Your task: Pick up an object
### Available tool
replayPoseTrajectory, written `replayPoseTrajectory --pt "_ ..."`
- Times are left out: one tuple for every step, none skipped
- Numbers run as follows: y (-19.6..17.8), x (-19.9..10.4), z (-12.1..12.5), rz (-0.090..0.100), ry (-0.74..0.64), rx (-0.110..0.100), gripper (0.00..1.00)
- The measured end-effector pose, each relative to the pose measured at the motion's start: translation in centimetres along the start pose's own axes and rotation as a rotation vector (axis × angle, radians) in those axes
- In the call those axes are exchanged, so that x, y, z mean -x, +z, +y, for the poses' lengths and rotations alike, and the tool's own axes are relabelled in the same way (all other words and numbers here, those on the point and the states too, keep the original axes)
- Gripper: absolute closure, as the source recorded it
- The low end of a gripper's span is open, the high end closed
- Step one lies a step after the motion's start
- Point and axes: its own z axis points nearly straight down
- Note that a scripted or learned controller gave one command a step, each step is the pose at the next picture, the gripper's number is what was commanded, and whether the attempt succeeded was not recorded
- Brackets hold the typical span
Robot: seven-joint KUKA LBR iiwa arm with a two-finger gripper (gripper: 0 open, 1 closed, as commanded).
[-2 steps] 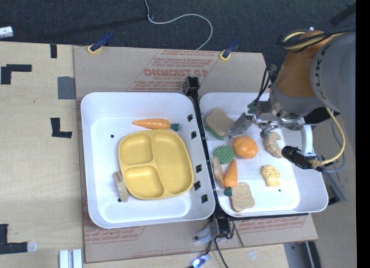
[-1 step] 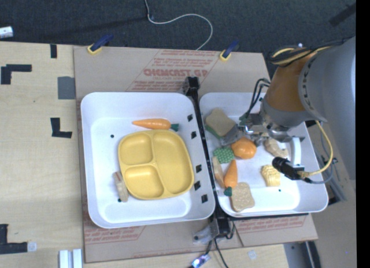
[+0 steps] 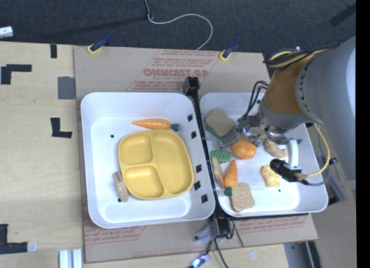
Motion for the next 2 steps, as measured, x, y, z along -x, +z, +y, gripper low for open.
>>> replayPoseTrajectory --pt "-1.1 0.0 0.0 0.0 -0.001 0.0 1.0" --pt "-7.4 0.0 0.1 0.0 0.0 0.005 1.0"
